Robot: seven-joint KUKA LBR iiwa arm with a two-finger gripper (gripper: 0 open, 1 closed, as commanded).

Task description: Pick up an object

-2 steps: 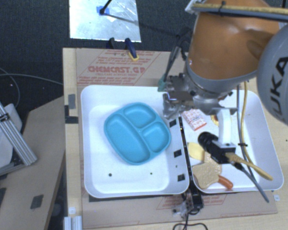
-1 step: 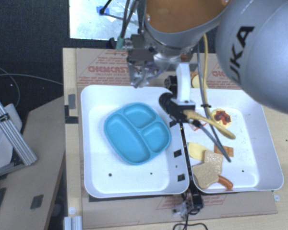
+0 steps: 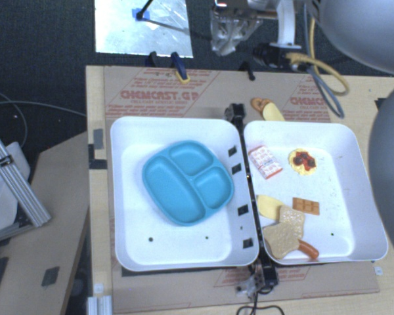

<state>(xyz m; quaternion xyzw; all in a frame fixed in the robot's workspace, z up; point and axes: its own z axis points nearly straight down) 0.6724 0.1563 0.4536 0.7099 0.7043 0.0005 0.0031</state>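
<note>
My gripper (image 3: 224,43) hangs high above the bench, beyond the far edge of the bins and clear of every object. The right bin (image 3: 358,151) holds a red-and-white packet (image 3: 265,161), a small round tart with red topping (image 3: 303,161), a brown cracker (image 3: 306,206), a yellow cheese wedge (image 3: 268,207), a slice of bread (image 3: 285,233) and a small sausage (image 3: 308,249). A blue divided plate (image 3: 186,182) lies in the left bin (image 3: 128,136).
A yellow toy piece with a brown pretzel shape (image 3: 268,109) lies on the cardboard just behind the right bin. A blue clamp (image 3: 179,67) sits at the bench's far edge. The arm's large grey body (image 3: 364,18) fills the upper right, trailing a yellow cable (image 3: 325,64).
</note>
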